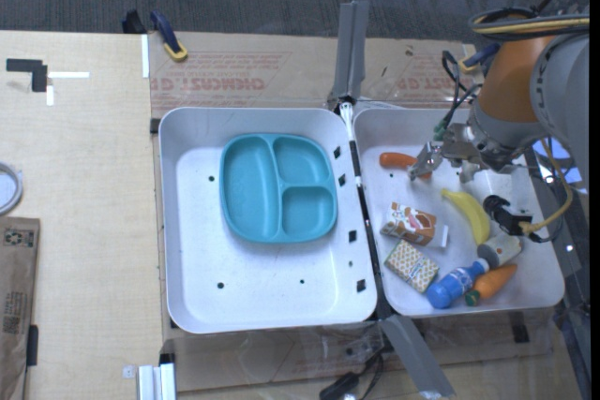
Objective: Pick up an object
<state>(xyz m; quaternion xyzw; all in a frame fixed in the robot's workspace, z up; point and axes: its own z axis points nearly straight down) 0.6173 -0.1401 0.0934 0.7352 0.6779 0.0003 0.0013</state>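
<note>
Yellow banana (pixel 469 213) lying diagonally, tool (pixel 441 156) just above-left

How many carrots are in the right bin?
2: one carrot lies at the bin's far left, beside the hand; another carrot lies near the front right corner. More may be hidden under the arm.

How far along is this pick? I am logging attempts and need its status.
Nothing looks picked yet: the banana, carrot, snack packet and blue bottle all lie on the floor of the right bin. In hand: the claw is low in that bin, beside the carrot. Left: gripping one item and lifting it.
</note>
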